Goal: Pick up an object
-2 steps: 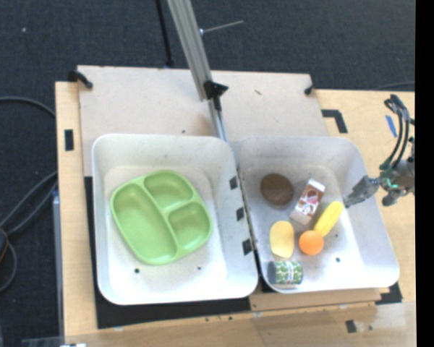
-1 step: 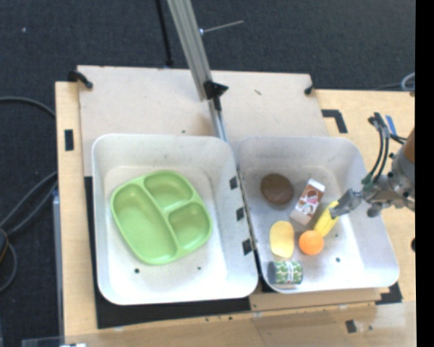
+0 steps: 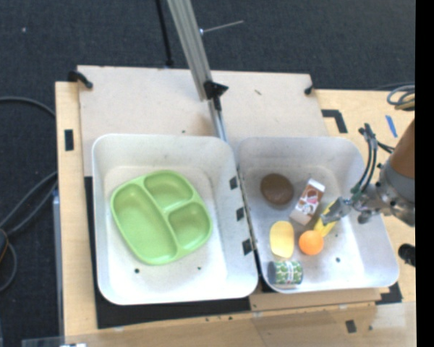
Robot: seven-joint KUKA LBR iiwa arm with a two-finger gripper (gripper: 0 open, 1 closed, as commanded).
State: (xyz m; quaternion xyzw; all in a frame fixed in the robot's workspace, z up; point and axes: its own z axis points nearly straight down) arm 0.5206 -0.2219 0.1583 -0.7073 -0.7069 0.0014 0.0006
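Whether the fingers are apart or together we cannot tell; the gripper [image 3: 345,210] hangs low inside the right bin [image 3: 362,266], and its tip is a blur of dark metal beside a small yellow piece [image 3: 328,225]. Going from the left, we see the left bin [image 3: 130,280] holding a green divided plate [image 3: 160,215] near its centre. In the right bin, a brown round object [image 3: 276,189] lies toward 10 o'clock of the bin's middle. At 6 o'clock from it sits a pale yellow oval object [image 3: 281,238], and lower still, against the bin's near wall, a green-patterned can [image 3: 286,272] lies on its side. A small white carton [image 3: 309,201] is tilted near the middle, and an orange ball [image 3: 311,243] rests at 5 o'clock from it. The gripper is at about 3 o'clock from the carton, and we see nothing between its fingers.
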